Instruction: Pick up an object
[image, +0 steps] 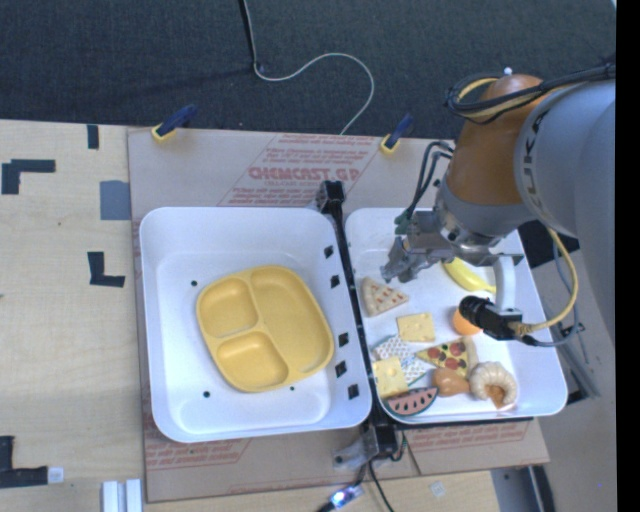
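Note:
My gripper (400, 266) hangs over the upper left part of the right bin (548, 395), just above a triangular toast-coloured wedge (381, 296). Its dark fingers point down toward the bin floor, and whether anything sits between them I cannot make out. Other toy foods lie below it: a yellow cheese square (416, 327), a pizza slice (447, 353), a watermelon slice (411, 402), a croissant-like piece (495, 384), an orange piece (466, 321) and a banana (468, 275) partly under the wrist.
The left bin (165, 260) holds a yellow divided plate (264, 326). A black divider (345, 290) separates the two bins. The arm's grey and orange body covers the right bin's upper right. A black cable loops by the right rim.

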